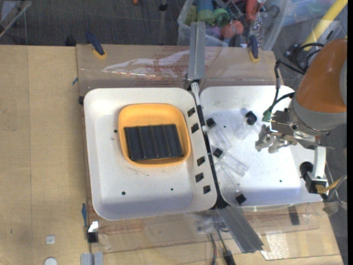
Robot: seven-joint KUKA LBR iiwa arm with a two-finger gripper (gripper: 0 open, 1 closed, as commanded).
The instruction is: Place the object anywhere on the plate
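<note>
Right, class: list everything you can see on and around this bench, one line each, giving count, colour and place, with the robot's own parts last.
Bins: two, white, side by side on the bench.
Plate: one, orange, in the left bin.
Ridged block: one, dark grey, lying on the plate.
Clear plastic pieces: a few, see-through, in the right bin near the divider; exact count unclear.
Divider: one, grey with black clips, between the bins.
Tub of toys: one, clear with mixed colours, behind the bins.
Arm: one, grey and orange, over the right bin.
Hand: one, metallic, over the right bin.
</note>
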